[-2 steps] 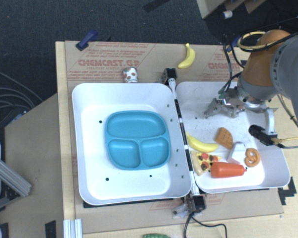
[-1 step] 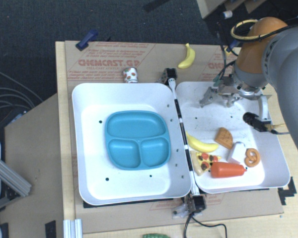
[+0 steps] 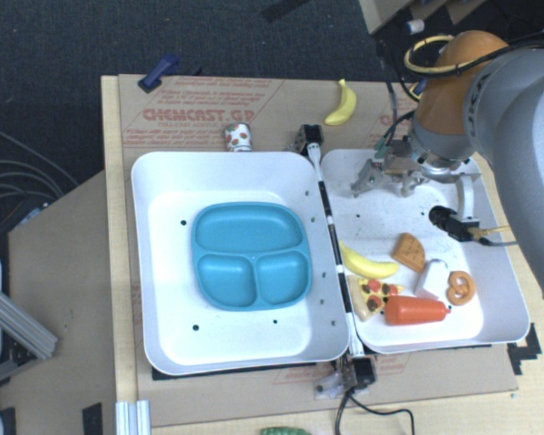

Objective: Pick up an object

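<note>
The right bin (image 3: 499, 320) holds several toy foods near its front. A yellow banana (image 3: 367, 263) lies by the divider, with a pizza slice (image 3: 372, 297) and an orange-red carrot (image 3: 415, 310) below it. A brown bread piece (image 3: 410, 251), a white block (image 3: 431, 277) and a pretzel (image 3: 460, 286) sit to the right. My gripper (image 3: 383, 183) hangs over the bin's back left part, well behind the foods, with its fingers spread and nothing between them.
The left bin (image 3: 154, 243) holds a blue divided plate (image 3: 250, 253). On the bench behind the bins lie a second banana (image 3: 341, 106), a small spotted cup (image 3: 238, 136) and a blue object (image 3: 159, 73). The grey arm (image 3: 517, 134) covers the right bin's back right.
</note>
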Robot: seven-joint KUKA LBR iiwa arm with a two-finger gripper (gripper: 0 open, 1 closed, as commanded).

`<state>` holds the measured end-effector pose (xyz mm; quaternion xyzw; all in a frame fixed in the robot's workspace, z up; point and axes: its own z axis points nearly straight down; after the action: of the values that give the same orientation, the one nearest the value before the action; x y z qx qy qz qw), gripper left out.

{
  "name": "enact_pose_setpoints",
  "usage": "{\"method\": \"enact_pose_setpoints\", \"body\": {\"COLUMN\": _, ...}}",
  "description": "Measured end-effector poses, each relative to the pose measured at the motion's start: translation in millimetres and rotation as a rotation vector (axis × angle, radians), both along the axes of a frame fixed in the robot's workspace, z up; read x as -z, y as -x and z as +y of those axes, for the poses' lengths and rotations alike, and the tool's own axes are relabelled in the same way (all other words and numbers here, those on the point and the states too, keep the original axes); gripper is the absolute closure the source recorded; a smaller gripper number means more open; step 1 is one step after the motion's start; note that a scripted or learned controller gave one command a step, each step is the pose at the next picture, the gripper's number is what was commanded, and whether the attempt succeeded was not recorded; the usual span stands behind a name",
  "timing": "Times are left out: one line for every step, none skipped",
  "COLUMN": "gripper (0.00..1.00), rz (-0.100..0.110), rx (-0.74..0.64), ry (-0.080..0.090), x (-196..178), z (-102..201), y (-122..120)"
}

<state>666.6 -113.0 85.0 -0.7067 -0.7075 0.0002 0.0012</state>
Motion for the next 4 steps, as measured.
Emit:
{"method": "enact_pose_setpoints", "body": {"gripper": 0.00, "rz": 0.000, "rx": 0.001, "ry": 0.002, "x": 0.2, "z": -4.2, "y": 0.2}}
{"method": "enact_pose_setpoints", "body": {"gripper": 0.00, "rz": 0.001, "rx": 0.002, "ry": 0.001, "x": 0.1, "z": -12.2, "y": 10.8}}
{"method": "enact_pose_setpoints", "body": {"gripper": 0.00, "rz": -0.002, "rx": 0.002, "ry": 0.002, "x": 0.1, "z": -22.2, "y": 10.9}}
{"method": "enact_pose_setpoints", "body": {"gripper": 0.00, "rz": -0.004, "rx": 0.000, "ry": 0.001, "x": 0.2, "z": -2.5, "y": -0.3}}
